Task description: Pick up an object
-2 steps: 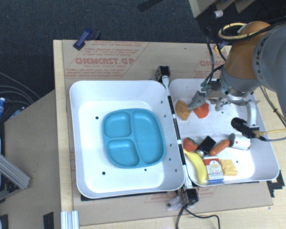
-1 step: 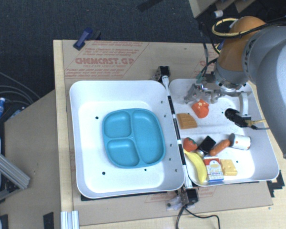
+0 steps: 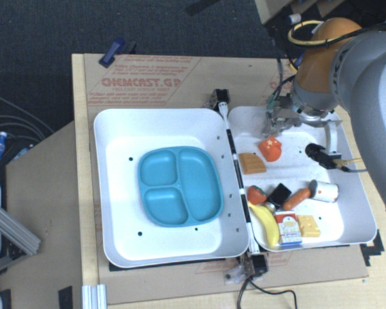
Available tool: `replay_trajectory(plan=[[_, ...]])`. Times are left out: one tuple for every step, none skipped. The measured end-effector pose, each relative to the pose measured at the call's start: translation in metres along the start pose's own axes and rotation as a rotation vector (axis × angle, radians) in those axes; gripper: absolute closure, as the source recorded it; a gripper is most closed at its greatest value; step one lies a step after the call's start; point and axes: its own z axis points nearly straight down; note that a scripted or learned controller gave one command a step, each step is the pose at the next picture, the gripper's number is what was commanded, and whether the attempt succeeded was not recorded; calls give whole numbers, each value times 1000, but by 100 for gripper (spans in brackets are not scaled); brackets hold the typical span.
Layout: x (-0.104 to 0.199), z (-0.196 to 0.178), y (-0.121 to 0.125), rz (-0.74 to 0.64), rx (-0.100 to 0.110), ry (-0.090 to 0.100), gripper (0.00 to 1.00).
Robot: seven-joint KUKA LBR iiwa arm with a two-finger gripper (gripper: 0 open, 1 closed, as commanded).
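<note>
Now the bench [image 3: 148, 82], a flat pale board with red lettering printed across its far end, is carrying two shallow white bins pushed together side by side, presumably so a thing can be lifted out of one and dropped in the other. Over the far end of the right bin [image 3: 367, 227] the grey arm [image 3: 367, 76] is reaching in, its orange band [image 3: 321, 60] sitting just above the wrist, and the gripper [image 3: 275, 126] is hanging right over a small red-orange piece [image 3: 270, 149] (a tomato or pepper toy, by the look of it). Whether the claw is spread or pressed together I cannot tell; the wrist is covering it from up here.

The left bin [image 3: 112, 134], smooth and glossy, is holding a blue divided plate [image 3: 180, 185] lying flat, rounded at the corners, three compartments moulded in.

Smaller things now, all in the right bin: a curved yellow banana [image 3: 266, 221] along the near wall, a tan square cracker [image 3: 252, 163] near the divider, an orange carrot-like stick [image 3: 297, 198] beside a white cylinder [image 3: 326, 192], a black block [image 3: 280, 193], a little printed carton [image 3: 288, 229] and a yellow cheese-like block [image 3: 309, 226] crowded at the near end.

I would judge the red-orange piece to be the target, standing apart from the clutter with room around it.
</note>
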Motion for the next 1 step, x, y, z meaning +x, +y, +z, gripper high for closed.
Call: replay_trajectory(plan=[[0,0,0,0,1,0,0]])
